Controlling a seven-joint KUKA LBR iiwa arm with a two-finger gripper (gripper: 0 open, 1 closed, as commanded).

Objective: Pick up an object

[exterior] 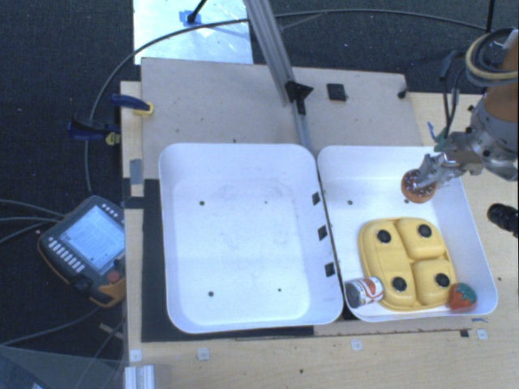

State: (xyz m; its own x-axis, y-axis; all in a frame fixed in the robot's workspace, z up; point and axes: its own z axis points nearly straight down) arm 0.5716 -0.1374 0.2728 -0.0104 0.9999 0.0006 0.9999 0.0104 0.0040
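Note:
My gripper [425, 177] reaches in from the right over the back of the right bin [357, 177]. A small round brown donut [417, 187] with light sprinkles sits between its fingertips, and the gripper is shut on it. Farther forward in the same bin lies a yellow moulded block [405, 264] with four black dots. A small red and white can [365, 291] lies on its side against the block's front left corner. A red strawberry [463, 297] rests in the bin's front right corner.
The left bin [239, 233] stands beside the right one, with black clips [322, 232] along the shared rim. A grey pole [272, 39] slants over the bench at the back. A teach pendant [85, 245] lies left of the bench.

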